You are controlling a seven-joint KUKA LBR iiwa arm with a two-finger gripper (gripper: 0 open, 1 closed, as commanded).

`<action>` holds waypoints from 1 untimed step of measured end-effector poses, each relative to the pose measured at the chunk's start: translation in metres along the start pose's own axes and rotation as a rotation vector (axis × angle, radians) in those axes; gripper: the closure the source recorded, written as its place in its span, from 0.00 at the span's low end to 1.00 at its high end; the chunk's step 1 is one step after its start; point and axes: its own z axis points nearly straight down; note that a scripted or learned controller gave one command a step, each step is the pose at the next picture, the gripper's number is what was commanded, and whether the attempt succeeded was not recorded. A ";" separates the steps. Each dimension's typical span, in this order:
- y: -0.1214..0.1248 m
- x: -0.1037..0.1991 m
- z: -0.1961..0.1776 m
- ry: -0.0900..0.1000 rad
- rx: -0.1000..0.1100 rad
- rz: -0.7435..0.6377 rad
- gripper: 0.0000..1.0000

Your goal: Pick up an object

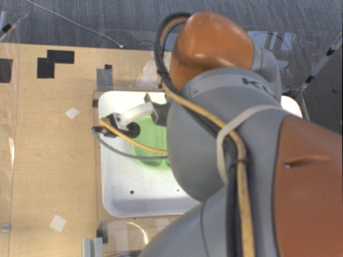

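The grey arm (pixel 230 159) hides the white bin's (pixel 134 197) 3 o'clock side. Its gripper (pixel 156 114) sits at a green object's (pixel 150 143) 12 o'clock edge, and I cannot tell its grip.

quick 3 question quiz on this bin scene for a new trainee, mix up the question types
1. True or false: the green object lies inside the white bin.
2. From which side of the view does the grey arm reach in? A) left B) right C) bottom left corner
3. Fill in: the black L-shaped mark on the bench sits toward the view's upper ____.
Key: 1 true; 2 B; 3 left.
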 end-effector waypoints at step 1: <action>-0.016 0.010 0.170 -0.004 0.001 0.034 1.00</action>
